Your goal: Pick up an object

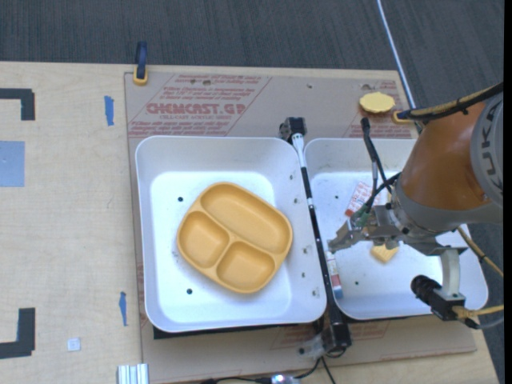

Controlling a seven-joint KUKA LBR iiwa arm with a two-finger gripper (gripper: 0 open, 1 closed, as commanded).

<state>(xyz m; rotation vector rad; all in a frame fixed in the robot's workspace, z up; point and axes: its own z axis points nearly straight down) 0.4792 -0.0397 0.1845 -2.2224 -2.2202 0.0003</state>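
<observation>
My gripper hangs low over the left half of the right bin, under the grey and orange arm that covers much of that bin. A small yellow piece lies on the bin floor just right of the gripper, partly under the wrist. A red and white packet lies a little behind the gripper. A thin pen-like item rests against that bin's left wall. Nothing shows between the gripper's tips.
The left bin holds a yellow three-compartment plate. A black clamp and a bar run between the bins. A yellow disc sits on the board behind the right bin. Cables trail near the arm.
</observation>
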